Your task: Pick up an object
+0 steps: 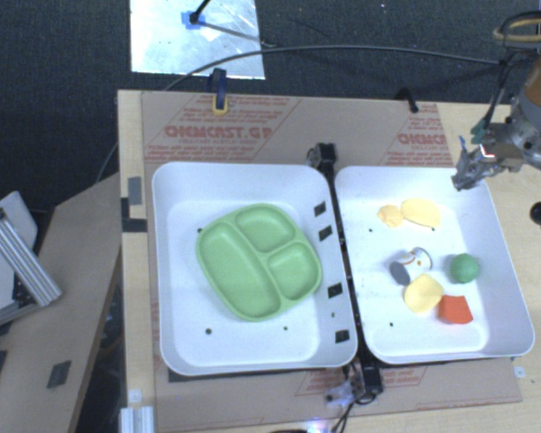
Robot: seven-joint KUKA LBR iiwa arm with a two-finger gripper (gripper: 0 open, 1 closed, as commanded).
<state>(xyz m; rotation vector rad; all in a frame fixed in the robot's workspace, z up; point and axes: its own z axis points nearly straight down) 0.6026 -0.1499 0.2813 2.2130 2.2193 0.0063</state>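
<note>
red "CHEMCAST GP" printed on brown board [252, 120] under the bins, repeated at right, partly readable

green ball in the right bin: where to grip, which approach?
Take the green ball across its widest part, coming straight down. It is round, so any pinch below or above the middle would likely slip. Line the fingers up far-to-near: the orange piece sits close on the near side, but the yellow piece on the left looks tighter. The pincer hangs over the bin's far edge.
</note>
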